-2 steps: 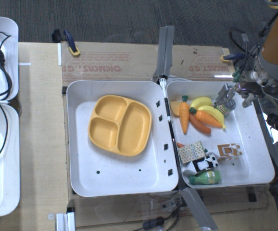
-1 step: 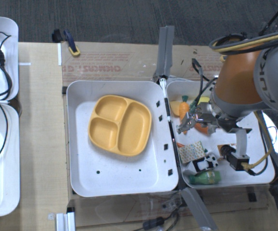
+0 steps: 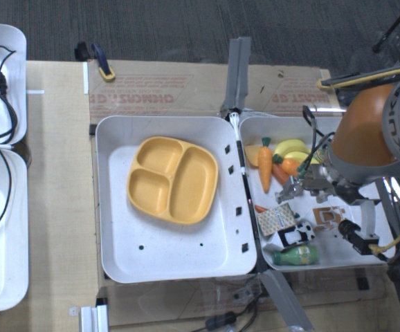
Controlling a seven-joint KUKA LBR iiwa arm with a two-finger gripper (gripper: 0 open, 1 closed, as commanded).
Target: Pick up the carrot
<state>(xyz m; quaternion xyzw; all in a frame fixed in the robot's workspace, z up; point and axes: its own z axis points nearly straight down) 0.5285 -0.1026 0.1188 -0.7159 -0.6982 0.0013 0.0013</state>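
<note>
Right now the orange tapered plastic carrot point(image 3: 264, 167) lies in the right-hand white shallow bin point(image 3: 338, 256), close to that bin's left wall and toward its far edge. Its long axis runs roughly far-to-near, fat end at the far side, tip pointing toward the near edge. A yellow plastic banana point(image 3: 291, 146) sits just beside it toward the bin's far edge, and a second small orange piece point(image 3: 281, 172) touches or nearly touches its right flank; cannot tell which.

The grey metal two-finger gripper point(image 3: 291, 189) hangs over the bin's middle, to the right of the carrot's tip and slightly nearer the near edge. It has nothing visibly in its grasp; how wide it is set is unclear under the wrist clutter.

Judgement: the carrot lies left and slightly far of the gripper, so the coming move needs a short shift toward the left wall, closing across the carrot's narrow width.

A yellow three-compartment plate point(image 3: 173, 179) rests in the left white bin point(image 3: 113, 254), well apart.
</note>
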